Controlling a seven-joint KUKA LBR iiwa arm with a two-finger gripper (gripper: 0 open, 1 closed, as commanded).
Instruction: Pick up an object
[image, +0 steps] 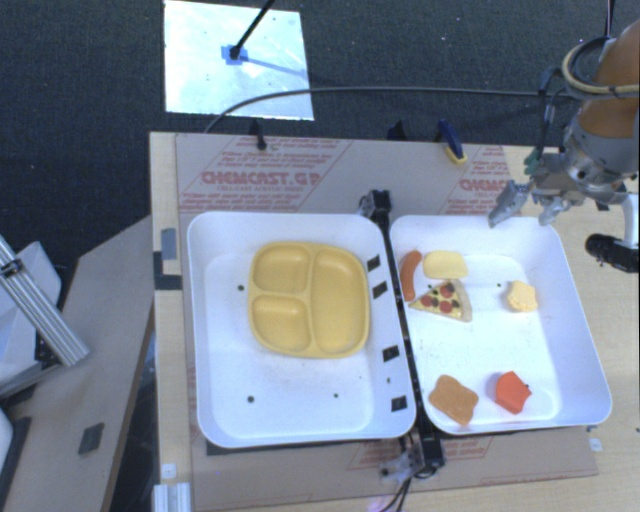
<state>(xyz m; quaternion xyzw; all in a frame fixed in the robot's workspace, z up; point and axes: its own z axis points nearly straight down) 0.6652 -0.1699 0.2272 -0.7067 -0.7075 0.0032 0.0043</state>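
Five food toys (445, 298) in right bin (570, 290), below spread, unladen claw (529, 205) at far rim.

Glossy yellow plastic plate (307, 300) in smooth white bin (215, 400).

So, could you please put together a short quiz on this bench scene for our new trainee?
1. True or false: the yellow divided plate lies in the left bin.
2. Which item lies nearest the right bin's bottom right corner?
A. pizza slice
B. red piece
C. sausage
3. Fill in: the end effector is above the right bin's ____ rim.

Key:
1. True.
2. B.
3. Far: it is at the top right corner, with nothing between its fingers.
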